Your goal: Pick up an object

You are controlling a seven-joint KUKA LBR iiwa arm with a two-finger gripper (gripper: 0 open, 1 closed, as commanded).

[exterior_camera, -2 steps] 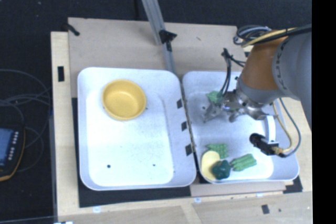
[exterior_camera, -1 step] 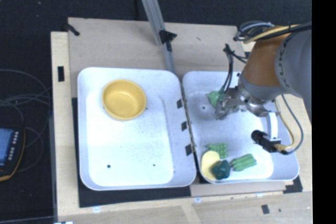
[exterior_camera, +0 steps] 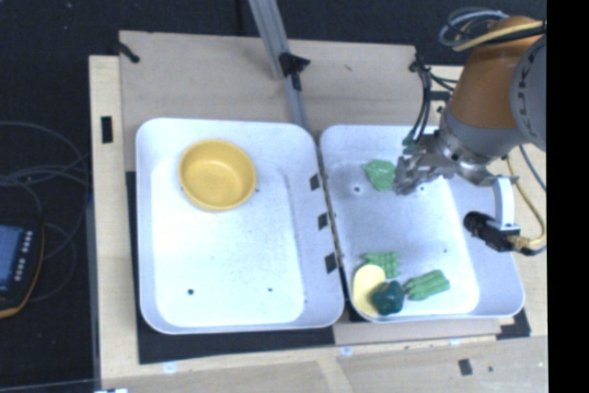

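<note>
My gripper (exterior_camera: pixel 408 179) hangs low over the upper part of the right bin (exterior_camera: pixel 433 225), its tip right beside a light green object (exterior_camera: pixel 377 173) that lies on the bin floor to its left. At the bin's near edge sit a yellow round piece (exterior_camera: pixel 366 283), a dark green lump (exterior_camera: pixel 388 297), a green ridged piece (exterior_camera: pixel 427 284) and a small green piece (exterior_camera: pixel 382 262). A yellow bowl (exterior_camera: pixel 217 174) rests in the upper left of the left bin (exterior_camera: pixel 230 281).
A grey metal pole (exterior_camera: pixel 267 14) slants down from the top to the gap between the bins. The arm's orange band (exterior_camera: pixel 483 92) and cables stand over the right bin's upper right corner. A black fitting (exterior_camera: pixel 488 230) juts out by the right rim.
</note>
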